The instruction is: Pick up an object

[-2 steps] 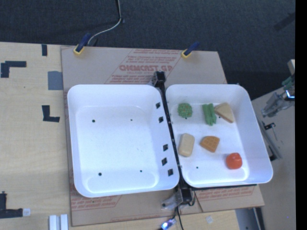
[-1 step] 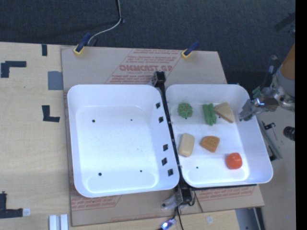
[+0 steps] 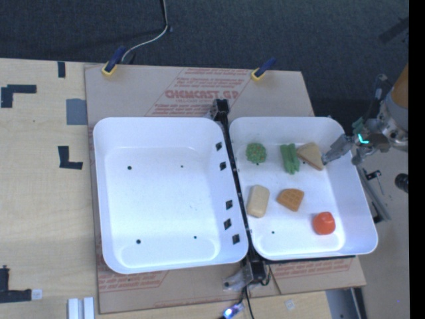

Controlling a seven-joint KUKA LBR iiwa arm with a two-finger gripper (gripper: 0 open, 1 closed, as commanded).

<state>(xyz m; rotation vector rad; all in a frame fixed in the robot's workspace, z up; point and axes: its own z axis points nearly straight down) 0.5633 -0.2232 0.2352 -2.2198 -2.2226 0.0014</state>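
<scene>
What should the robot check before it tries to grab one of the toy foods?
1. Objects within reach in the right bin: ok; six pieces lie there.
2. Nearest target: ok; the tan wedge lies right beside the gripper.
3. Wedge free of neighbours: ok; a gap separates it from the green stick.
4. Gripper holding nothing yet: ok; nothing shows between its tips.
5. Gripper low enough to grasp: cannot tell from this slanted view.
6. Bin rim clear of the gripper: cannot tell; it sits close to the right rim.
</scene>
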